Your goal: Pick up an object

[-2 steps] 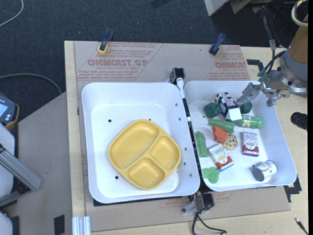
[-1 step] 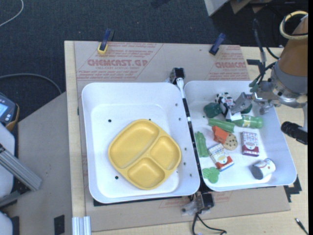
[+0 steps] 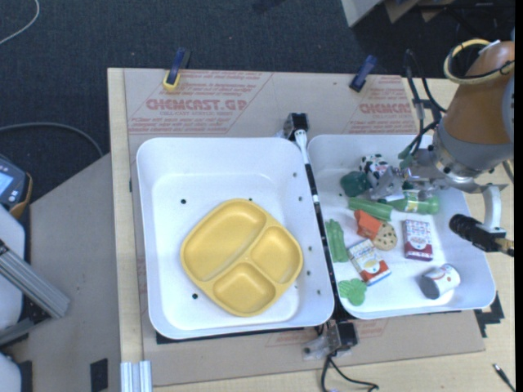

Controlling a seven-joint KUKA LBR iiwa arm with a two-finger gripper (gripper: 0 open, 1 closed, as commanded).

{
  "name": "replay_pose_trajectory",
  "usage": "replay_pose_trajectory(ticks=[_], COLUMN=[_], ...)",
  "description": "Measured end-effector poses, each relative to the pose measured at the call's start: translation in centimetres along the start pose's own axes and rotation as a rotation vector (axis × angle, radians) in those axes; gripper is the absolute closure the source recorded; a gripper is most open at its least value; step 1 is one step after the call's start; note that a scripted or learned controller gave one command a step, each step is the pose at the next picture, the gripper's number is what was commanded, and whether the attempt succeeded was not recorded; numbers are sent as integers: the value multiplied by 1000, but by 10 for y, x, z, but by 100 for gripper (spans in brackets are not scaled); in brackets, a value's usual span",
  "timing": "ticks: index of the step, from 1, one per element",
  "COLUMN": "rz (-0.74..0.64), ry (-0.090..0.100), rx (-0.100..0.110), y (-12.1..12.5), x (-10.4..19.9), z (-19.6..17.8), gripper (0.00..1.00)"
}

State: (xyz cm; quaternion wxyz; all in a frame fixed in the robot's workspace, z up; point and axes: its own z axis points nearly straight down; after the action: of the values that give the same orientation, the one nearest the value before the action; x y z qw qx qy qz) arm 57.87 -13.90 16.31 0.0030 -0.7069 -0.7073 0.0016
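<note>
Toys [image 3: 384,235] cluttered in right bin [image 3: 482,288], pincer [image 3: 391,188] just above them, grip indiscernible

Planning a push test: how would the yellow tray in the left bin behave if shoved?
The tray looks like thin moulded plastic, so probably light and stiff. Lying flat on the smooth bin floor, it would likely slide, not tip.

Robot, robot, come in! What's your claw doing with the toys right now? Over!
Gripper down in right bin, among toys at far end. Nothing seen held. Cow toy and green bottle crowd close. Yellow tray alone in left bin.
</note>
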Motion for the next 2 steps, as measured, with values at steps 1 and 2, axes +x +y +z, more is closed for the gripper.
replay_pose_trajectory(ticks=[1, 2], rz=[1, 1], ry=[0, 0], rx=[1, -2], y=[5, 5], x=[-5, -5], z=[59, 79], gripper=[0, 0])
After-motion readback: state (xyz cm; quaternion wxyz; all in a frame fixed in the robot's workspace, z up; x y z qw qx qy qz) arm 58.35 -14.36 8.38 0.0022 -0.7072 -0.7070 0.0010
